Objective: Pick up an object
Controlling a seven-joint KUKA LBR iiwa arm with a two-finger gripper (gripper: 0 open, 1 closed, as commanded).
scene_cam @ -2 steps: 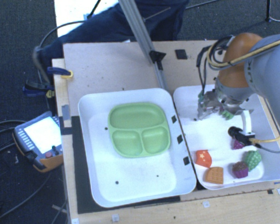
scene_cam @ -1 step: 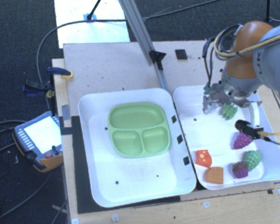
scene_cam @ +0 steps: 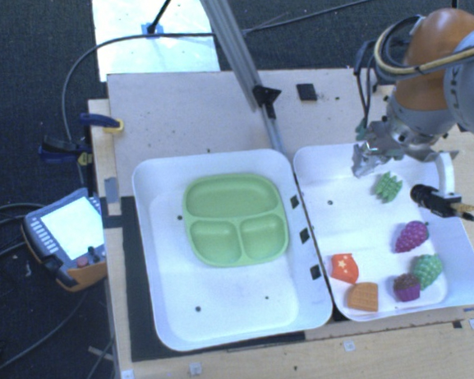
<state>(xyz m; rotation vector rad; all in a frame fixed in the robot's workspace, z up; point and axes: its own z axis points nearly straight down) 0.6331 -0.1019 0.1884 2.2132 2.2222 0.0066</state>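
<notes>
The small green toy (scene_cam: 388, 186) – knobbly, like a bunch of leaves or grapes – lies in the right bin (scene_cam: 338, 217), near its far edge, with its long axis running roughly from the bin's far-right corner toward its near-left. Just left of it the claw (scene_cam: 365, 162) hangs over the bin floor; whether it is open or closed, or has hold of anything, I cannot tell. Nearer the front from the green toy lie a purple bunch of grapes (scene_cam: 411, 235), a second green bunch (scene_cam: 427, 269), a small dark purple piece (scene_cam: 406, 287), a red piece (scene_cam: 344, 267) and an orange wedge (scene_cam: 363, 297). Left of the green toy, the other bin (scene_cam: 174, 314) holds a smooth green plastic plate (scene_cam: 235, 218) with three compartments – one long, two small. Both bins sit on the bench (scene_cam: 180, 107).
</notes>
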